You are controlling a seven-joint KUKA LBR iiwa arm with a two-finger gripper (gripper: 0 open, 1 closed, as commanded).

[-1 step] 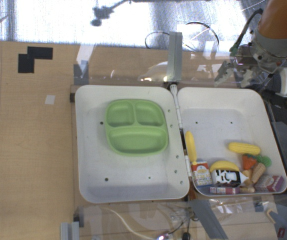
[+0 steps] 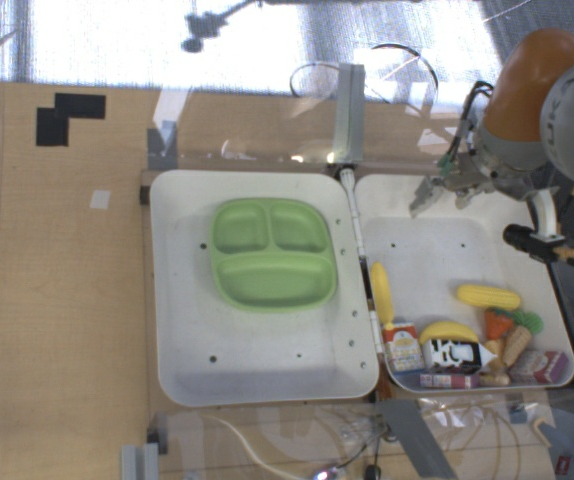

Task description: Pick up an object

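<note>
Objects for picking, among them a yellow corn cob (image 2: 488,296) and a banana (image 2: 380,293), lie untouched along the near side of the right bin (image 2: 422,243); the gripper (image 2: 449,190) hovers over its far edge, fingers spread, holding nothing, so the grasp is not yet begun

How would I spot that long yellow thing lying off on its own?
Start at the right white bin, then look along its left wall. The yellow corn-like piece lies there lengthwise, apart from the toy food pile at the near edge. A second yellow piece lies crosswise, further right.
</note>
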